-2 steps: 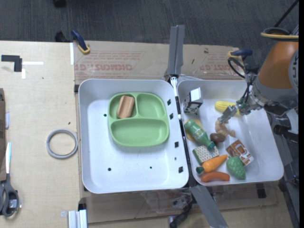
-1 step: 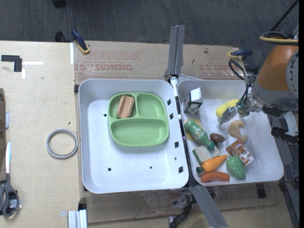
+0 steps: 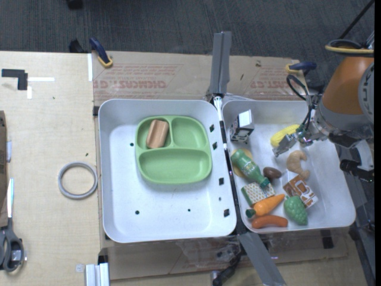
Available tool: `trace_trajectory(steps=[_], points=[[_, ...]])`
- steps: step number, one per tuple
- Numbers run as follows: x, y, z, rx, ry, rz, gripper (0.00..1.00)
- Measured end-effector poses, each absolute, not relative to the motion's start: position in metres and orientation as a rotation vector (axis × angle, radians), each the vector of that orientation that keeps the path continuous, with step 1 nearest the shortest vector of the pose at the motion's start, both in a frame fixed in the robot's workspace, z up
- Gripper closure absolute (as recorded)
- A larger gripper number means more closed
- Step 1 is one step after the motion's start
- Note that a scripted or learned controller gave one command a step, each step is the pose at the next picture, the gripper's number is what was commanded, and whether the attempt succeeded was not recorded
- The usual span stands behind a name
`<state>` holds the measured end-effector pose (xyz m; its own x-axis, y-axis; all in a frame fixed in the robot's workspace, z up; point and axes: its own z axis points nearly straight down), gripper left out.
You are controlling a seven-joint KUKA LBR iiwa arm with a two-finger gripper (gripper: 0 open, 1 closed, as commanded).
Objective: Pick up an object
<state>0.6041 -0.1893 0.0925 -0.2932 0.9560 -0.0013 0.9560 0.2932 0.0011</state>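
Bright, even overhead light with soft, short shadows. Mild glare off the white bins [image 3: 113,159], washing out their floors. Fairly sharp mid-frame; slightly soft and grainy toward the dim upper floor [image 3: 178,11].

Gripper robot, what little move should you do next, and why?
Probably lower a little onto the yellow toy. The gripper sits right beside it in the right bin, and nothing is visibly held. I can't tell how the fingers stand.
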Motion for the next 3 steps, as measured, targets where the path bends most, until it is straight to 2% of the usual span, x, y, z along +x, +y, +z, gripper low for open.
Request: trace_trajectory(steps=[1, 2, 3], points=[[0.641, -0.215, 0.093, 2.097, 2.345, 0.009, 0.0], [0.639, -0.219, 0.101, 2.096, 2.344, -0.006, 1.0], [0.66, -0.171, 0.233, 2.005, 2.414, 0.0, 1.0]])
